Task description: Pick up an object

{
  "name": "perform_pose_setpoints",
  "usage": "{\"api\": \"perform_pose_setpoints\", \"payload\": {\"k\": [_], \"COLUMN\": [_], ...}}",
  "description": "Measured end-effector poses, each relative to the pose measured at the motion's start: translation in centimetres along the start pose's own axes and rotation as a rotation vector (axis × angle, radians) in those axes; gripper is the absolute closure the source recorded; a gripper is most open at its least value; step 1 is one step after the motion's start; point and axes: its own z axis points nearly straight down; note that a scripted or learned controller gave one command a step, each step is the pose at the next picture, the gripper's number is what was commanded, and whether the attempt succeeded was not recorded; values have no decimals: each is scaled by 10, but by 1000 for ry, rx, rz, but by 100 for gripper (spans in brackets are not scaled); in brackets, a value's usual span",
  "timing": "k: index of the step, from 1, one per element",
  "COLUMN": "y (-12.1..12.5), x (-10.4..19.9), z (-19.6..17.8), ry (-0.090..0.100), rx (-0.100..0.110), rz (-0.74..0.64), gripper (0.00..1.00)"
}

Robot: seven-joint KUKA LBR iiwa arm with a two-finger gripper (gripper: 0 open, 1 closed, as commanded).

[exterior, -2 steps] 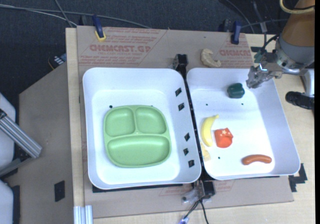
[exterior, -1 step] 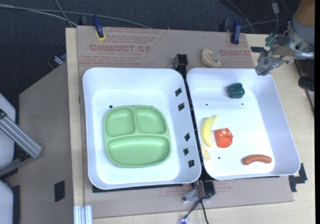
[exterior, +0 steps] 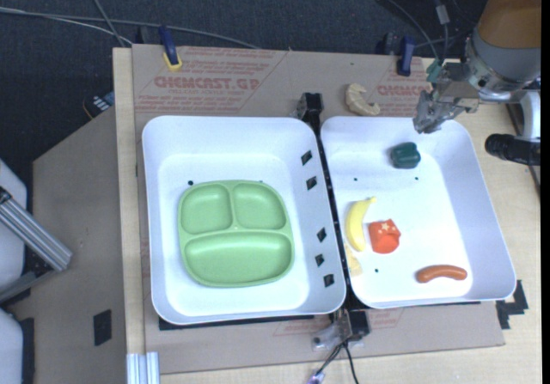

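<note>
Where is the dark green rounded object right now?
The dark green rounded object lies in the right white bin, near its far edge, just below the claw and beyond the yellow banana.

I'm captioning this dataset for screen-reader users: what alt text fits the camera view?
The gripper hangs over the right bin's far edge, near a dark green object. That bin also holds a banana, a red object and a sausage; the left bin holds a green divided plate.

Left bin (exterior: pixel 159 202): green plastic divided tray (exterior: pixel 235 233).
Right bin (exterior: pixel 481 202): dark green lump (exterior: pixel 404 155) far; yellow banana (exterior: pixel 357 222) beside red piece (exterior: pixel 385 236); sausage (exterior: pixel 441 273) nearest.
</note>
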Motion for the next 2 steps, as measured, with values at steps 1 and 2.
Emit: {"api": "perform_pose_setpoints", "payload": {"k": [1,2], "y": [7,-3], "x": [50,100], "z": [4,21], "ry": [0,0], "rx": [1,3], "rz": [0,1], "gripper": [100,100]}}
